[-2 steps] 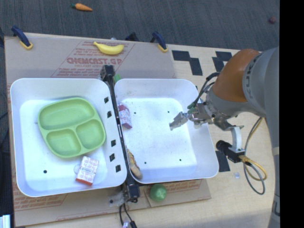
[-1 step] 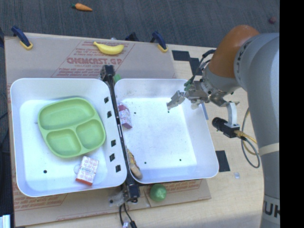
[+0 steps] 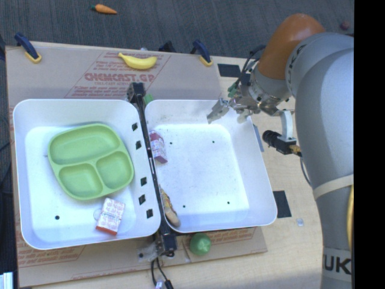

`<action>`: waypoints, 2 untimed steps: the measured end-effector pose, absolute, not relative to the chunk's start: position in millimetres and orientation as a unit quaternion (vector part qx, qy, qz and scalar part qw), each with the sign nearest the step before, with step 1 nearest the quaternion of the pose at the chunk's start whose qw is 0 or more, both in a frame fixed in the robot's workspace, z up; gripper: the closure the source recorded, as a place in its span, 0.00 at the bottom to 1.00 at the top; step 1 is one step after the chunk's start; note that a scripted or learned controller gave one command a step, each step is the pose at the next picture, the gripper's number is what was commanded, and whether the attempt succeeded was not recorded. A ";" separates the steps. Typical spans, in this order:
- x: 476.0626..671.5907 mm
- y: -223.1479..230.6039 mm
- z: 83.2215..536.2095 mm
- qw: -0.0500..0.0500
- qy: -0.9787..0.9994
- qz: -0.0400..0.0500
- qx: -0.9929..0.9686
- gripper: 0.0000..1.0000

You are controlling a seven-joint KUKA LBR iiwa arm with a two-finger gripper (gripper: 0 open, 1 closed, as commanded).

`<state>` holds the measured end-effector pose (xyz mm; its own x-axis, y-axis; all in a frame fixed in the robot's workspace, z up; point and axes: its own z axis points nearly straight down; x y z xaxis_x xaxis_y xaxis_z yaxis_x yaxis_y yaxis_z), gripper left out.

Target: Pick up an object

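While end effector point(image 3: 230, 108) hovers, packet point(image 3: 157, 146) apart

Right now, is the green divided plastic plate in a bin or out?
In: the green divided plastic plate lies flat inside the left white bin.

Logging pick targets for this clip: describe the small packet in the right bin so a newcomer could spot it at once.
Start at the right bin, the one nearer the arm. Along its left wall, beside the divider, lies a small red-and-white packet. The other item on that wall, a tan object, sits at the near corner.
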<state>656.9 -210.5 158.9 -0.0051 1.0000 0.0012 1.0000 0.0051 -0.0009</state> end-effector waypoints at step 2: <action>656.9 -209.4 182.0 0.001 -0.709 0.000 -0.705 0.00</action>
<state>656.9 -209.4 182.0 -0.0049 1.0000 0.0012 1.0000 0.0049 -0.0008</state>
